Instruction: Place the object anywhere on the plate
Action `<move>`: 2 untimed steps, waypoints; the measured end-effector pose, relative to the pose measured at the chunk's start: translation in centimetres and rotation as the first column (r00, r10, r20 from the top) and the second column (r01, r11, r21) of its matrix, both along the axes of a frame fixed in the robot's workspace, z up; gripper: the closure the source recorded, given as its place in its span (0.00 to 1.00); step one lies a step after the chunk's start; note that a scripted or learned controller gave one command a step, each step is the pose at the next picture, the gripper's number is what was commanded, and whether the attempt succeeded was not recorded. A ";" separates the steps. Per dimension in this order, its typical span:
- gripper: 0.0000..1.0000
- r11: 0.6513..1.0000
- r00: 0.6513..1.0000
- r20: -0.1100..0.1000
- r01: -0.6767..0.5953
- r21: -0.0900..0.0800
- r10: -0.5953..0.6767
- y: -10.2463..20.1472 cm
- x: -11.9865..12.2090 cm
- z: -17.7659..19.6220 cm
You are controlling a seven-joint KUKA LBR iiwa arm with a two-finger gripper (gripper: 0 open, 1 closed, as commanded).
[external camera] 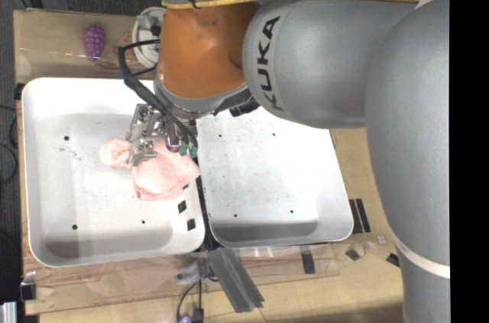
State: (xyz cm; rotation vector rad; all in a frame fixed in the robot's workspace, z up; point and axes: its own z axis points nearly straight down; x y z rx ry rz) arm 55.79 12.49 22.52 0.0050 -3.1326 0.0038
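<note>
- Nearest the camera, the grey arm [359, 54] reaches in from the right and covers much of the upper right of the scene, with its orange band [200, 46] just above the wrist.
- Below the band, the gripper [145, 150] points down into the left bin [46, 237], near that bin's right side.
- How far the tool is open cannot be told, nor whether it has hold of anything.
- Two pale pink objects lie in the left bin by the gripper: a small pink lump [114, 153] to its left and a larger pink piece [164, 176] just below it; the larger one touches or sits under the tool.
- Beside it, the right bin [267, 184] lies against the left bin.
- On the brown bench [53, 31] above the left bin sits a small purple object [94, 41].
</note>
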 end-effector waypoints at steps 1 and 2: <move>1.00 1.000 1.000 0.003 -0.004 0.000 0.004 5.0 -1.1 0.2; 0.00 1.000 1.000 0.004 -0.004 0.000 0.004 5.0 -1.1 0.2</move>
